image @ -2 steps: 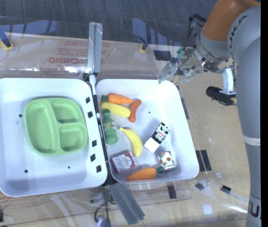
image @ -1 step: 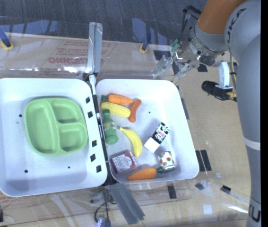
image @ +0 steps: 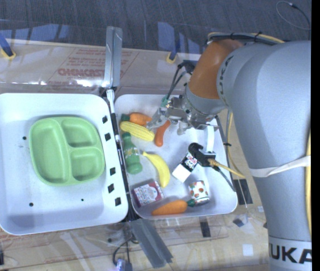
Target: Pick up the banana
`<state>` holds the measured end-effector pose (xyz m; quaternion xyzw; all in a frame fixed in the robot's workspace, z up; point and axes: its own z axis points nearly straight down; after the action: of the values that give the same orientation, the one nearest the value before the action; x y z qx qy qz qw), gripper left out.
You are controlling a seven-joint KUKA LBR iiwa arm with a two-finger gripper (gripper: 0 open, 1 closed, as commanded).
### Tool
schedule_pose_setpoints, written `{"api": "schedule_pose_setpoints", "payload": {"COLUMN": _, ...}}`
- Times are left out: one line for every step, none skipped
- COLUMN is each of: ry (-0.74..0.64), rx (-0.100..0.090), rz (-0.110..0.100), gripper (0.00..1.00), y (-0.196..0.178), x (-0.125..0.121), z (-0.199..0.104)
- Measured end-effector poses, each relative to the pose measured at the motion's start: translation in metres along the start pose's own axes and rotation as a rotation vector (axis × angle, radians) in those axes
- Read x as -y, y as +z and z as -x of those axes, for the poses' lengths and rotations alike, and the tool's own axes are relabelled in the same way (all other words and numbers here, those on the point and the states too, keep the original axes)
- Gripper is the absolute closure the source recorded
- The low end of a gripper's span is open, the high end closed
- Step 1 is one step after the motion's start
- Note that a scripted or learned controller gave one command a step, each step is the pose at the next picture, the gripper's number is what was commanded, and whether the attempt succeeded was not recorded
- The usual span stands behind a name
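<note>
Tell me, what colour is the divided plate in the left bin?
Light green; the divided plate shows clearly in the camera view.

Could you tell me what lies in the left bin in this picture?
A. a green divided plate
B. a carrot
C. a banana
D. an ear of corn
A: the green divided plate lies alone in the left bin, while the banana, the corn and the carrots sit in the right bin.
</note>
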<state>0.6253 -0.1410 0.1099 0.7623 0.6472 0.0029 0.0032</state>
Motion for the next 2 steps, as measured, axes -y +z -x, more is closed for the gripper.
{"api": "schedule_pose_setpoints", "payload": {"ry": -0.089, "rx": 0.004, "rz": -0.009, "gripper": 0.0, "y": 0.0177, "x": 0.0634, "z": -0.0333}}
{"api": "schedule_pose_setpoints", "payload": {"ry": -0.094, "rx": 0.003, "rz": -0.014, "gripper": 1.0, "y": 0.0106, "x": 0.0639, "z": -0.0336}}
